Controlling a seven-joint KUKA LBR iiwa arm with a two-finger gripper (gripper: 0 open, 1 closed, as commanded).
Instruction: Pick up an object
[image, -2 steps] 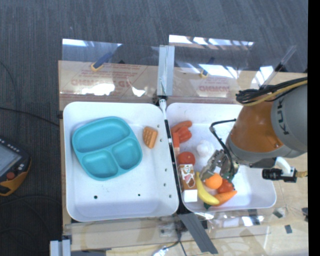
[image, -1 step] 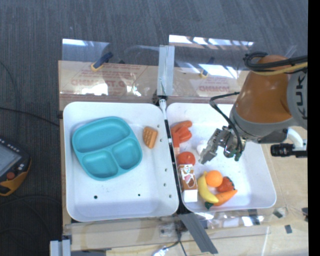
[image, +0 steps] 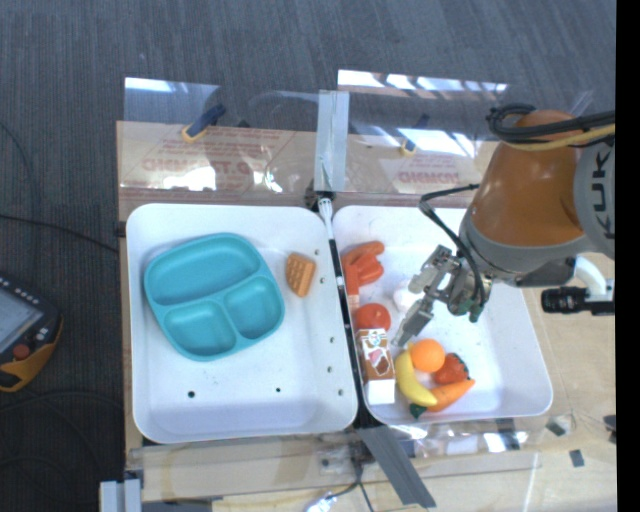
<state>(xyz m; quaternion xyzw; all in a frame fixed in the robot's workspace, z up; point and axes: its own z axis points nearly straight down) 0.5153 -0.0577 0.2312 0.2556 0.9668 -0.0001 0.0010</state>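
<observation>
My gripper (image: 418, 305) hangs over the middle of the right bin (image: 520, 340), fingers pointing down-left and spread open, with nothing gripped between them. A small white object (image: 403, 297) lies just left of the fingers. Below the lower finger sit an orange (image: 427, 355), a yellow banana (image: 410, 382), a carrot (image: 455, 392) and a red piece (image: 455, 368). A red tomato (image: 372, 318) and a small printed carton (image: 376, 356) lie to the left by the bin wall. An orange-red pepper (image: 362, 265) lies further back.
The left bin (image: 240, 400) holds a teal divided plate (image: 212, 295) and a small orange bread piece (image: 299, 273). The divider (image: 340, 300) between the bins runs just left of the tomato. The arm's bulk covers the right bin's far right part.
</observation>
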